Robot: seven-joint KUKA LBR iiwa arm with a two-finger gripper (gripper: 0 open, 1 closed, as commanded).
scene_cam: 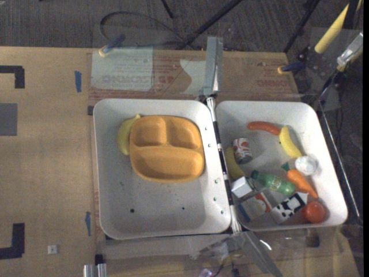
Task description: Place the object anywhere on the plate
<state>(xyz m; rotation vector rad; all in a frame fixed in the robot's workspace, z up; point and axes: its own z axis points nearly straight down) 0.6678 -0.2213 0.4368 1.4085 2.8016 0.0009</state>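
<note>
From my remote seat I looked down on two white bins set side by side on the bench. The left bin (109,201) held the orange plate (166,148), which sat in its upper half with two small compartments at the far side and one long one at the near side, all showing bare orange. A yellow banana (123,136) lay just beside the plate's left edge, touching it and partly tucked under the rim. The other loose things lay in the right bin (331,154), apart from the plate. A long orange piece (264,127) lay near the far wall, with a second banana (290,142) just beside it. A small can (243,149) stood near the bin's left wall, and a yellow piece (232,164) leaned against that wall just below it. A green bottle (274,182) lay across the middle, between a white box (242,186) and a carrot (300,181), with a white cap (307,164) above the carrot. Along the near wall sat a carton (257,204), a black-and-white box (290,206) and a red ball (315,211), all close together. Which of these was the task's object I could not tell. Nor could I tell whether the pincer was open, closed or gripping anything.
</note>
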